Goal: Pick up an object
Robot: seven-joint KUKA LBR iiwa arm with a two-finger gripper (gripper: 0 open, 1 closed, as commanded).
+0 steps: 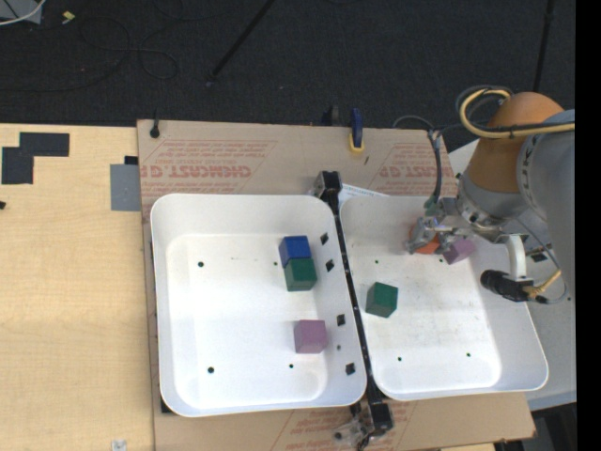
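Your claw (434, 240) sits low over the far corner of the right bin (470, 374), with a small purple block (459, 250) just beside it; you cannot tell from here whether it is open or has hold of anything, since the arm's wrist crowds that spot. The likeliest target nearby is the green cube (382, 300), lying alone near the right bin's left wall. Judge it light, rigid and not fragile, with smooth faces that may slip; take it across two opposite flat sides. Being near-cubic, it has no real long axis, and sits slightly turned to the bin walls.
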